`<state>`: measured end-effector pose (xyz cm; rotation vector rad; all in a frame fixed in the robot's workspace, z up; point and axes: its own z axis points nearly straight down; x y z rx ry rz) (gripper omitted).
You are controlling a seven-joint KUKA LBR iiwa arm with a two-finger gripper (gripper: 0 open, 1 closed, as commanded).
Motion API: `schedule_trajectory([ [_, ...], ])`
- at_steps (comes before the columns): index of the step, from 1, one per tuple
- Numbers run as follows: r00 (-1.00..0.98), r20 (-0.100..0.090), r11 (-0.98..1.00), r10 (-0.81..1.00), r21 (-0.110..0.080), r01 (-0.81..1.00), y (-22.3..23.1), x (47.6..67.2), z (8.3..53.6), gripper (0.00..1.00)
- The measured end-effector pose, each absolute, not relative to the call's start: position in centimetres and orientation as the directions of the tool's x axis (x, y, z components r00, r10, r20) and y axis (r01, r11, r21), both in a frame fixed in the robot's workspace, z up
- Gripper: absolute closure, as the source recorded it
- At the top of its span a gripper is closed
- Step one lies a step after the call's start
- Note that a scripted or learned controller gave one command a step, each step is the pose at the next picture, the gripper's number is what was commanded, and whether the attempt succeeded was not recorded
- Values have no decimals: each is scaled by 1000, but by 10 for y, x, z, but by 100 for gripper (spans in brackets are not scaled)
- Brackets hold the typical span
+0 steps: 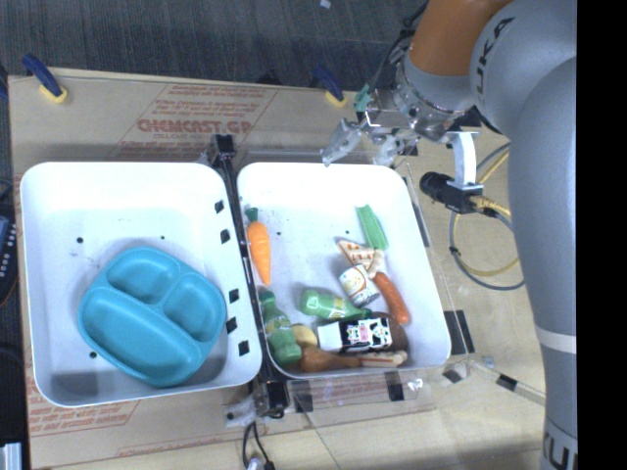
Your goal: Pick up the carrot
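The gripper (pixel 345 145) hangs over the far rim of the right bin (pixel 416 213); I cannot tell its state. Far to its lower left, the left bin (pixel 59 189) holds a blue divided plate (pixel 152 313). Below it, the right bin holds mixed toy foods. The carrot (pixel 259 250), orange with a green top, lies along that bin's left wall.

Cardboard-topped bench (pixel 176 116) under two white bins (pixel 59 179)
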<state>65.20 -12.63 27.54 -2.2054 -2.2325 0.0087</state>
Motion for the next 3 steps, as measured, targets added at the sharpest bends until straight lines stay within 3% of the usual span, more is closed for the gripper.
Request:
schedule_trajectory([
  [1,-301,-1,301,954,-9,954,-109,643,92,0],
  [2,-27,-1,27,1000,-4,1000,-96,657,93,0],
  [3,134,-2,-134,991,-13,991,-93,638,91,0],
])
